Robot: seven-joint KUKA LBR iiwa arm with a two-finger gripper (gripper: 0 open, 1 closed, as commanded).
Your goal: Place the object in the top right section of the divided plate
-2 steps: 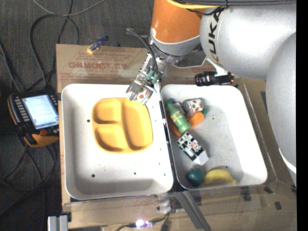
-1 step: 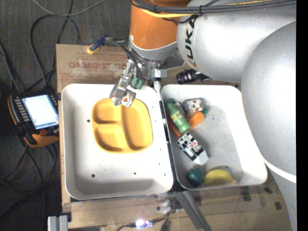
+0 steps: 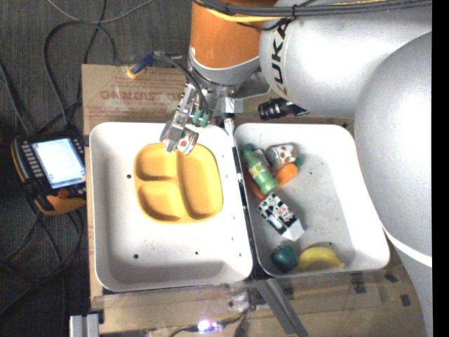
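Right now my gripper (image 3: 179,133) hangs over the far edge of the yellow plate (image 3: 179,182) in the left bin (image 3: 112,258), and between its fingers I can see a small red-and-white object (image 3: 185,144), so I read the fingers as clamped on it. The object sits low at the fingertips, over the plate's far rim near the ridge that splits the two far sections. Which section counts as top right is a judgement: in the camera view it would be the far section on the right, toward the bins' shared wall. From where the object hangs, that section lies slightly to the right and a little nearer the camera, so the coming move looks like a short sideways shift before release. Whether the object touches the plate I cannot tell. The right bin (image 3: 365,251) holds a banana (image 3: 319,258), a green bottle (image 3: 261,174) and other toys, well apart from my gripper.
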